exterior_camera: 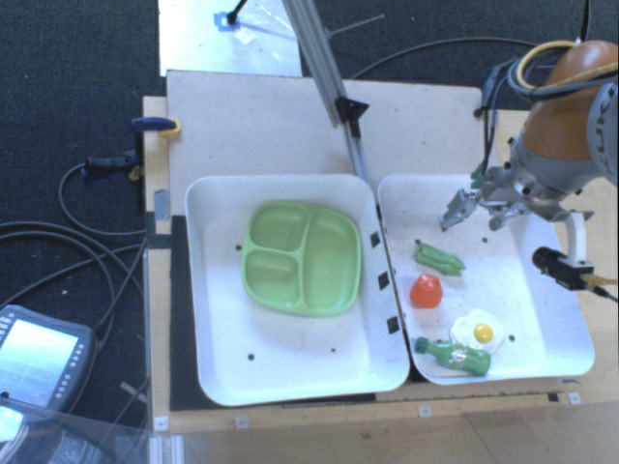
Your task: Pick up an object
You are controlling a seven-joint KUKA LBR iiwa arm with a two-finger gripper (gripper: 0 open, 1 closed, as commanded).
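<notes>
**Nothing lifted yet**

The grey two-finger gripper (476, 211) is hovering with its jaws spread and holding nothing, over the right shallow white bin (561, 356). Within that bin, a small green plastic pepper (439, 257) is lying just below the jaws, a red plastic tomato (426, 291) beyond it. Judging by this, descent, closing and lifting are all remaining.

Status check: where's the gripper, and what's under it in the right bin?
Gripper open, nothing between fingers, over right bin back half. Green pepper nearest; tomato, fried egg, green bottle beyond. Nothing blocking.
</notes>
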